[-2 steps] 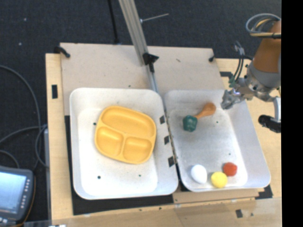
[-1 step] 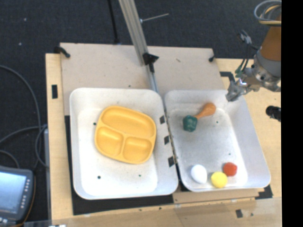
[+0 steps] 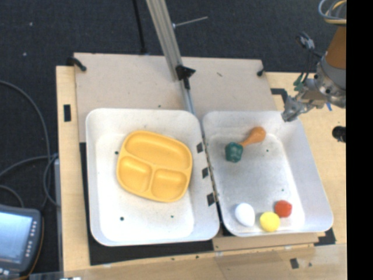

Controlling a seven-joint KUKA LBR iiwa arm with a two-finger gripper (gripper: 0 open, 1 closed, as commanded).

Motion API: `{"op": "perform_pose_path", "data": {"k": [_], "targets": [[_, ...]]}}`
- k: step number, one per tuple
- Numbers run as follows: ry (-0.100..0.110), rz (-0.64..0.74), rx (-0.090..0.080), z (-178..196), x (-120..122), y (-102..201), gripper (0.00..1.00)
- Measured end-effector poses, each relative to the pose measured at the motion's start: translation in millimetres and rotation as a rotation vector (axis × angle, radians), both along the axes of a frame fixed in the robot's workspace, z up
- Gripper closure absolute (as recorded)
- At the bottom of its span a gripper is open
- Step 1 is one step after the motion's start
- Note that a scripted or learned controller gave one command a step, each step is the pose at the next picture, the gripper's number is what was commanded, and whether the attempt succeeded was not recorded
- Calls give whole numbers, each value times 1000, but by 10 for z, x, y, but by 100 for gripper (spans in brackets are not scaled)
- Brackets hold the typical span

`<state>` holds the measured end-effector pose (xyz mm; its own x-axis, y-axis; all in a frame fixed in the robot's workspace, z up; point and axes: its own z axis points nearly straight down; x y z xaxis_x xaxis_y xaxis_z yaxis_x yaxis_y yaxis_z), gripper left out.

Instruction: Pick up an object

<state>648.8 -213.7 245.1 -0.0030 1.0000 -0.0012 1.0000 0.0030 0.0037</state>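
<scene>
The right bin (image 3: 303, 156) holds the things to pick: a toy chicken drumstick (image 3: 254, 136) near the back, a small dark green toy (image 3: 233, 152) touching its thin end, and near the front a white egg (image 3: 245, 214), a yellow ball (image 3: 269, 221) and a red ball (image 3: 283, 208) all close together. The gripper (image 3: 289, 113) hangs just past the back right corner of this bin, and I cannot tell if its jaws are spread or closed. The three front toys sit so close that the jaws could bump one away, and a round one may roll or slip out. The drumstick has more open room, but the bin wall is near. The left bin (image 3: 99, 156) holds a yellow divided plate (image 3: 154, 165)
</scene>
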Motion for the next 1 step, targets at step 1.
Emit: {"op": "perform_pose_path", "data": {"k": [1], "targets": [[4,2,1,-91,-130,452,100]]}}
